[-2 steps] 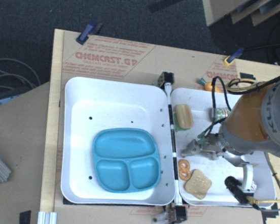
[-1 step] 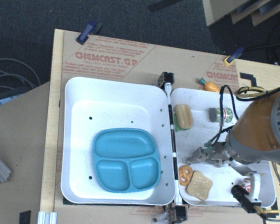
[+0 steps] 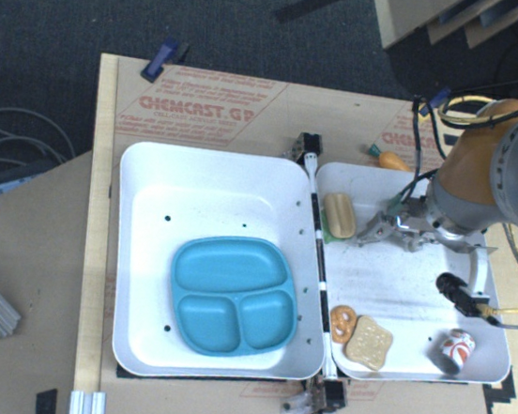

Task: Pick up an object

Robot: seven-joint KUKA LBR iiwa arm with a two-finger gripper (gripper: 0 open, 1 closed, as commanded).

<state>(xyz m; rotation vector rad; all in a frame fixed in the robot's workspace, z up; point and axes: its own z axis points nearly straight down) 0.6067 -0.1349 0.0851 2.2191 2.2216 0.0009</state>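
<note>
Over the right bin (image 3: 417,298), the claw (image 3: 381,225) hovers beside a tan bread roll (image 3: 339,214); whether its fingers are apart cannot be told. A good grasp likely means centring on the roll, clear of the bin wall.

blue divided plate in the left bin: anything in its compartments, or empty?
Empty. The blue divided plate lies flat in the left bin, and all three compartments show bare blue, nothing in them.

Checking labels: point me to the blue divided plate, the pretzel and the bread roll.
blue divided plate (image 3: 232,294): camera view, left bin, on its centre ridge.
pretzel (image 3: 342,322): camera view, right bin, on its middle.
bread roll (image 3: 339,215): camera view, right bin, on its top.
</note>
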